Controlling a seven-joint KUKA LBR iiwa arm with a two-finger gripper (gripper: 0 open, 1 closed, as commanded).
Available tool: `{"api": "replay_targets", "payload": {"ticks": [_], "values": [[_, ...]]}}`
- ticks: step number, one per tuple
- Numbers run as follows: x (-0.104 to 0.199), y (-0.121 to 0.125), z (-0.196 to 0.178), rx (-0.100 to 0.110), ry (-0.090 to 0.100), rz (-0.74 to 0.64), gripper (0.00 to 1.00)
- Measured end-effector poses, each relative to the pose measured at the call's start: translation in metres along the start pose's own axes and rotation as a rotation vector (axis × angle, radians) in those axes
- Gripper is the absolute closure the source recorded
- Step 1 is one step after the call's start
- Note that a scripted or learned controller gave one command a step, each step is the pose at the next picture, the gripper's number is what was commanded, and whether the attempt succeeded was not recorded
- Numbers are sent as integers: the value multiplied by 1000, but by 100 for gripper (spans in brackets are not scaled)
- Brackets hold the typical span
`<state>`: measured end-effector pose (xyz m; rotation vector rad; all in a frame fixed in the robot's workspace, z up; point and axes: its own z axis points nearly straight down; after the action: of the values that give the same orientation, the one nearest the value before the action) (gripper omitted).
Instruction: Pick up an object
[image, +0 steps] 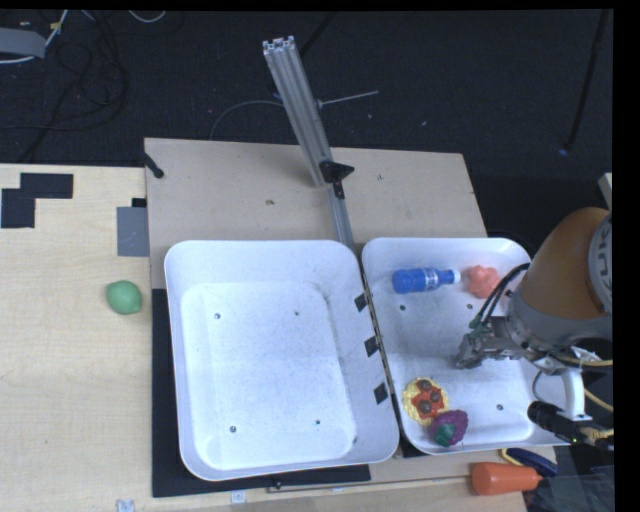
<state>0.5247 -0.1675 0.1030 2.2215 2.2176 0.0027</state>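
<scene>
Bottle, blue with white cap, lies on its side in the right bin, up-left of the gripper. Probably light, rigid, slick and prone to roll; grip across the middle of the body. Orange toy sits just beside its cap, above the gripper. Yellow toy and purple toy lie below-left. Finger opening: cannot tell; nothing seen held.

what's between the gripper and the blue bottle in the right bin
Bare white bin floor in the camera view. The gripper hangs lower right of the blue bottle; the orange-pink toy lies off that line, beside the bottle's cap.
</scene>
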Motion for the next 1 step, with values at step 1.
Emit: {"api": "replay_targets", "payload": {"ticks": [1], "values": [[0, -1, -62, -1, 0, -1, 100]]}}
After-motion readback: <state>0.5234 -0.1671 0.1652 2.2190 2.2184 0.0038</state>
